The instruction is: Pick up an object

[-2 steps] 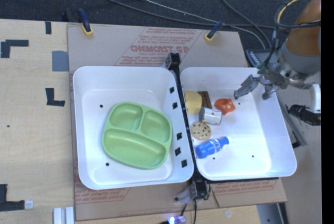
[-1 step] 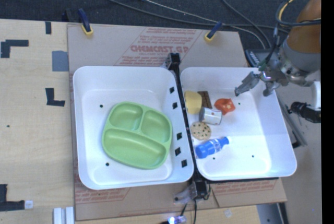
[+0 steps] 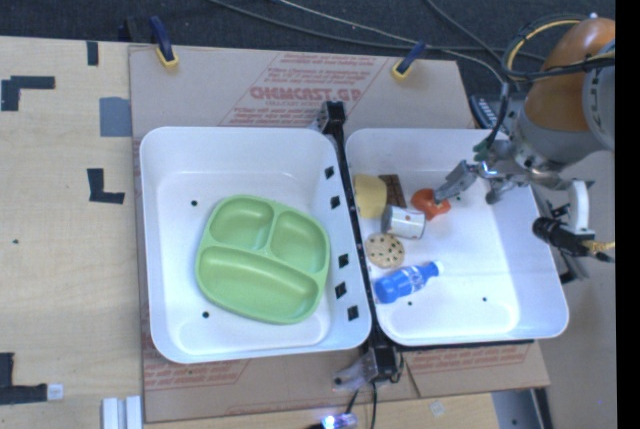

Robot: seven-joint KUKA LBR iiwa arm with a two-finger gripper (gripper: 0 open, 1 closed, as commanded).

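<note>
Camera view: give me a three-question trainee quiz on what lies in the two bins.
1. Which bin holds the green divided plate: left or right in view?
2. True or false: the blue bottle stands upright.
3. The orange object lies nearest: A) the gripper B) the plate C) the round cookie

Key: 1. left; 2. false, it lies on its side; 3. A

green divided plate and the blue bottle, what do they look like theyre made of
The green divided plate looks like moulded plastic with a matte-to-satin finish: uniform colour, soft rounded compartment ridges, only a faint sheen. The blue bottle also seems plastic, glossier, with a small bright highlight and a paler, possibly translucent end; too small to be sure.
</note>
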